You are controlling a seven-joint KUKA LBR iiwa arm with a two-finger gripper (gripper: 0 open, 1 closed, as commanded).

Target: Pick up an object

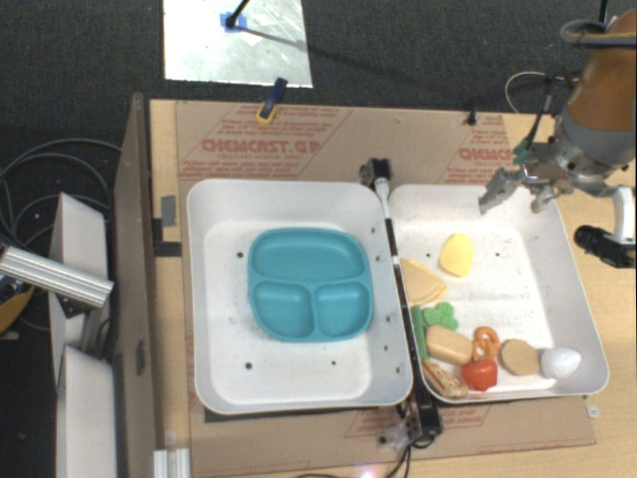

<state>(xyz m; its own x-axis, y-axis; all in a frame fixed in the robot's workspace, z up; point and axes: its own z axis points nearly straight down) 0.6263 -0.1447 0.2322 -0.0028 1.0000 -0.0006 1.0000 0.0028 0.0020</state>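
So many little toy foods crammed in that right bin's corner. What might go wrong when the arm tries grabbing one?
Two likely troubles. The tomato, pretzel, bread roll and cookie lie packed together by the right bin's near wall, so the hand might nudge neighbours or pinch two at once. The white egg sits against the rim, where the wall could block a finger.

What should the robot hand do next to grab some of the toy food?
Probably glide down and toward the left, over the yellow lemon-shaped toy. The gripper hangs open and holds nothing above the right bin's far edge, and that yellow toy lies apart from the crowded pile, nearest the gripper.
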